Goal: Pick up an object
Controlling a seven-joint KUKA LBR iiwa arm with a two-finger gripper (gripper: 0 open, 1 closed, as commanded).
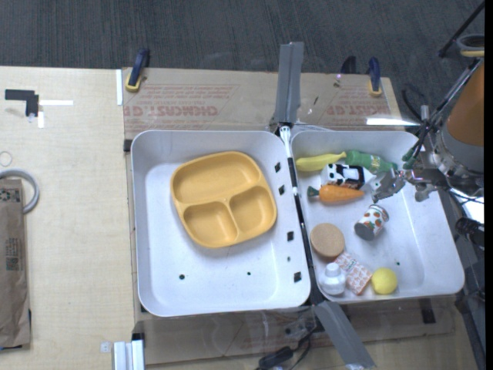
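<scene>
We see the gripper [387, 185] above the right bin [431, 241], beside the carrot [340, 194]. We cannot tell its state.

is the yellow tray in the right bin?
No, the yellow tray lies in the left bin; the right bin holds the small items.

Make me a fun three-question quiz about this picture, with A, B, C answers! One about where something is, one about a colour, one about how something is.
1. Where is the plate?
A. left bin
B. right bin
C. floor

2. What colour is the ball?
A. blue
B. yellow
C. red

3. How is the carrot?
A. lying in the bin
B. hanging from the gripper
C. on the plate

Answers: 1 A, it sits inside the left bin. 2 B, it looks lemon yellow. 3 A, it lies in the right bin, beside the gripper.
</scene>
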